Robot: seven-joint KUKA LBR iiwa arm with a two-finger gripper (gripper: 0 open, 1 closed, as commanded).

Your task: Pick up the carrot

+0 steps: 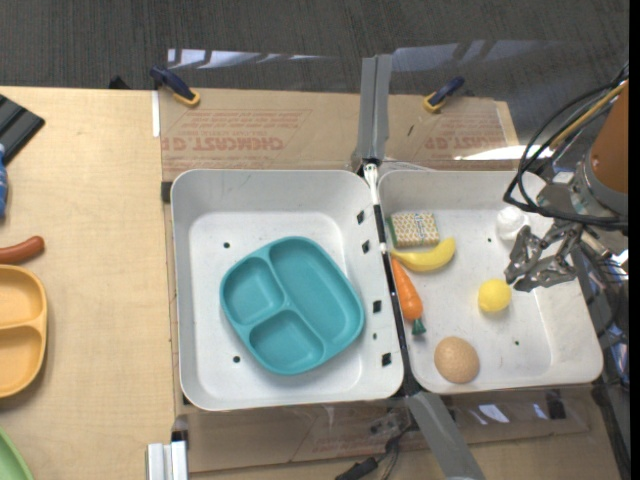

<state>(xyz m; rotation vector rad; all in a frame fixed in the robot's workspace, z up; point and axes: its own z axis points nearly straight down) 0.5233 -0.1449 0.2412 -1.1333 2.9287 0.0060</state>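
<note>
The carrot (406, 294) is orange with a green tip and lies along the left wall of the right bin (560, 368), just below the banana. My gripper (527, 268) hangs over the right part of that bin, close beside the lemon (493, 296) and well to the right of the carrot. Nothing shows between its fingers.
The right bin also holds a banana (428, 257), a patterned sponge block (414, 229), a tan egg-shaped object (457, 359) and a small white item (511, 223). A teal divided plate (290, 304) lies in the left bin (200, 268). Black cables (560, 138) loop at the right.
</note>
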